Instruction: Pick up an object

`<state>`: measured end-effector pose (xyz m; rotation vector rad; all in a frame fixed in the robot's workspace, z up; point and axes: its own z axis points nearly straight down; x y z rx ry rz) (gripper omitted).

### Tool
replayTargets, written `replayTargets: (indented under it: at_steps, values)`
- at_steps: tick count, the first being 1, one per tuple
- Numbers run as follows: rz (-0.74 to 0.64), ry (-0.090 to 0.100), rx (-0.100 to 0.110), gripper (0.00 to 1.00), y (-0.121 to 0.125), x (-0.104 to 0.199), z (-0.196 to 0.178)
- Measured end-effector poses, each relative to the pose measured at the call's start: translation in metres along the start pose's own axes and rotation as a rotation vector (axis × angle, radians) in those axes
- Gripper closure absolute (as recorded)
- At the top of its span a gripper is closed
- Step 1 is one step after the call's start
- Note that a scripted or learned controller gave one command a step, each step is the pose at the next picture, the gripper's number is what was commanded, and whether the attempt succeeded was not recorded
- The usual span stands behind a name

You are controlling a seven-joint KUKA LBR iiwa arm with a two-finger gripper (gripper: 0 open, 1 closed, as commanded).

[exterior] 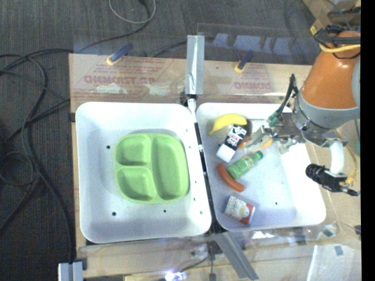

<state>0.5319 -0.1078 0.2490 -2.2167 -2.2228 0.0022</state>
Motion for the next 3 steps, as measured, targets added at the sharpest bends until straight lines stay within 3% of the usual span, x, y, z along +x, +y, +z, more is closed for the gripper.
replayTargets:
  at_steps: [1,2,3]
  values:
    - [-0.188,0.0,-0.005,0.0,-0.008,-0.003,0.154]
    - [-0.188,0.001,-0.005,1.0,-0.007,-0.003,0.146]
    - [-0.017,-0.002,0.0,1.0,-0.003,0.037,0.066]
